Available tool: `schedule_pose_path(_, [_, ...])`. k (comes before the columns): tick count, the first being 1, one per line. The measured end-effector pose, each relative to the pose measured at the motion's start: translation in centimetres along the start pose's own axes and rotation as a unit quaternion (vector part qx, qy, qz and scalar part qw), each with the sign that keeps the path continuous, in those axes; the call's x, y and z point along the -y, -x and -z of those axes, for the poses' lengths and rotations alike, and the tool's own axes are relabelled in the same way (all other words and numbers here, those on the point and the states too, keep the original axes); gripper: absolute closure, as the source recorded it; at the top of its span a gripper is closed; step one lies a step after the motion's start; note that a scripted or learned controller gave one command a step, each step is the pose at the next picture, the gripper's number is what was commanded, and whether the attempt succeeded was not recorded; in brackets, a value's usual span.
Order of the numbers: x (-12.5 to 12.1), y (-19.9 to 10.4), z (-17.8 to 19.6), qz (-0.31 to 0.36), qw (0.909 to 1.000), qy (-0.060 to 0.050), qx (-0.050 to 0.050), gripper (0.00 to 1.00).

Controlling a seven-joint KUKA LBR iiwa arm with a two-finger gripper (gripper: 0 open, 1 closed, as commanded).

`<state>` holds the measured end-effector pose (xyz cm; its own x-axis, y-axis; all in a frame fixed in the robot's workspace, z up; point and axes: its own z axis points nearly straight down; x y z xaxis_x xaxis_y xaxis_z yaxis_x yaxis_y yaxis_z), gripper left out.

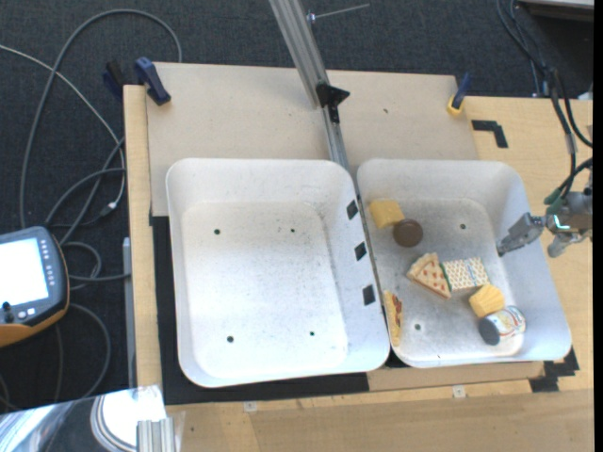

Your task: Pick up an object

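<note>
Nearest the camera: bare wooden worktop [311, 412] edge, then the two white bins side by side.

Left bin [188, 186] sits to the left of a metal pole [300, 40] that slants in from the far side and meets the seam between the bins.

Right bin [513, 191] carries all the objects:
- yellow block [384, 214] at far left, with a brown ball [407, 234] touching its near-right corner
- pizza-slice toy [430, 276] mid-bin, a cracker-like square [465, 274] just right of it
- yellow wedge [486, 300] just near of the cracker
- small can with grey lid [499, 325] at the near right, beside the wedge
- thin orange-patterned piece [393, 314] along the bin's left wall, near side

End effector [556, 226] is at the right rim of the right bin, well apart from every object. One grey finger [516, 234] points left over the bin's right wall; nothing visible between the fingers, nothing touched. Can't tell how far open it is: the frame edge cuts it off.

Handheld controller [28, 285] lies on the floor at far left, amid cables.
</note>
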<state>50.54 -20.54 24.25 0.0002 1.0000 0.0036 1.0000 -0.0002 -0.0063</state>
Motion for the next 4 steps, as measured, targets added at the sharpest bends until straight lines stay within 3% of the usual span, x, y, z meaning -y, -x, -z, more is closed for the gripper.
schedule_pose_path(1, [-0.1, 0.0, 0.2, 0.001, 1.0, 0.003, 0.001, 0.0])
schedule_pose_path(4, [0.4, 0.3, -12.9, 0.0, 1.0, 0.0, 0.0, 0.0])
